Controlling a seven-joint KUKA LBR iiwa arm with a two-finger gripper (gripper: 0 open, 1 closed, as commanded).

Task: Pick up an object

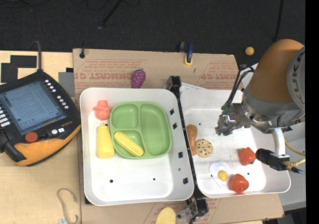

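My gripper (224,127) hangs over the middle of the right bin (209,103), pointing down, with the grey arm and its orange band behind it at the right. Below and left of it lie a chocolate-chip cookie (203,148) and a brown bread roll (191,133). Further toward the front are a fried egg (220,172), a red pepper (246,156) and a red tomato (239,183). None of these things is seen between the fingers.
The left bin (129,188) holds a green divided plate (147,123) bearing a corn cob (129,143), a yellow bottle (104,141) and a pink toy (101,110). A teach pendant (32,113) lies far left. A purple grape bunch (138,78) sits behind the bins, and a lemon (166,215) in front.
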